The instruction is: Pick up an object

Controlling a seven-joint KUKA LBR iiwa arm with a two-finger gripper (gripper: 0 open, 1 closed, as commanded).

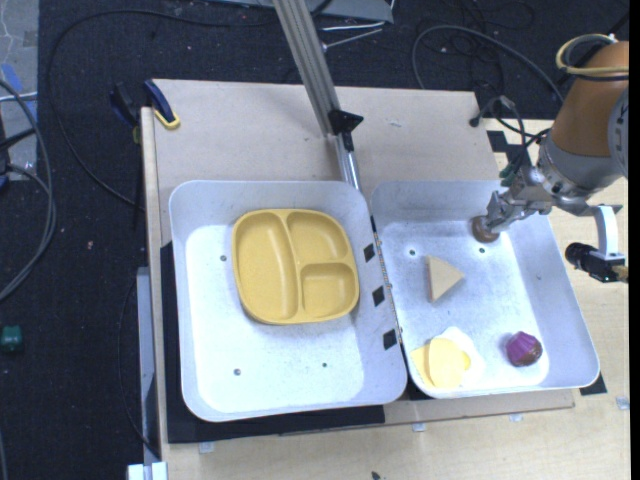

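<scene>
Gripper (490,226) hangs low over the right bin (560,298), near its far edge; from where I stand I cannot tell how its tip is set or whether it has anything. A small brown thing sits right at its tip. I'd aim for the wedge (443,277), which lies alone mid-bin, with room to drop straight down. Egg (442,360) and purple piece (523,348) sit near the front rim, harder to reach. The plate (296,266) fills the left bin (200,368).
</scene>
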